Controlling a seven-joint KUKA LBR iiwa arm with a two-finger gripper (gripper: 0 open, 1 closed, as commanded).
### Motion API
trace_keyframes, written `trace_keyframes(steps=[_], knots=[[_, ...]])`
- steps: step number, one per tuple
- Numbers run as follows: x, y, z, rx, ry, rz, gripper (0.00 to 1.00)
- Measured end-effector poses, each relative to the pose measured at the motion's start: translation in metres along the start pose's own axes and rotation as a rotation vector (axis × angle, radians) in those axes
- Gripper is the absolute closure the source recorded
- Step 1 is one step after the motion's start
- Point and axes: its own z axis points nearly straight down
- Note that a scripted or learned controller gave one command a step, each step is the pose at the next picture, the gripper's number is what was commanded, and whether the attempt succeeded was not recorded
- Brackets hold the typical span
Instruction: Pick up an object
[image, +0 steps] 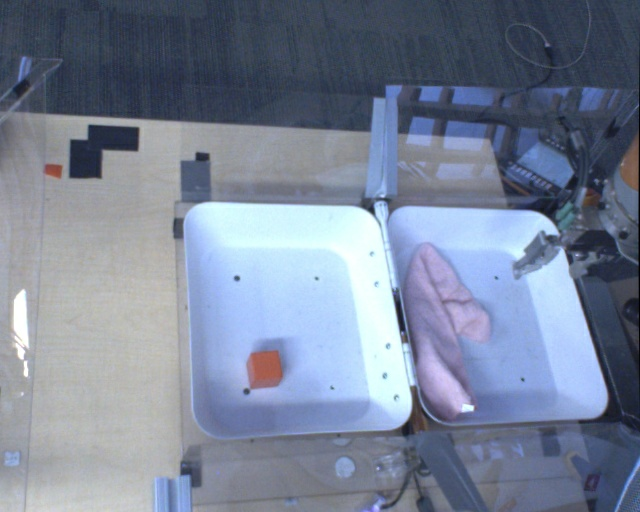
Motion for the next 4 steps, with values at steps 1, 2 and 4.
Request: trace_keyframes(steps=[1, 2, 4], knots=[[0.028, -0.039, -0.010, -0.002, -0.001, -0.132, 0.00], [0.045, 0.001, 0.130, -0.008, -0.001, -0.160, 0.00], [0.057, 0.067, 0.181, -0.021, -0.004, -0.173, 0.00]])
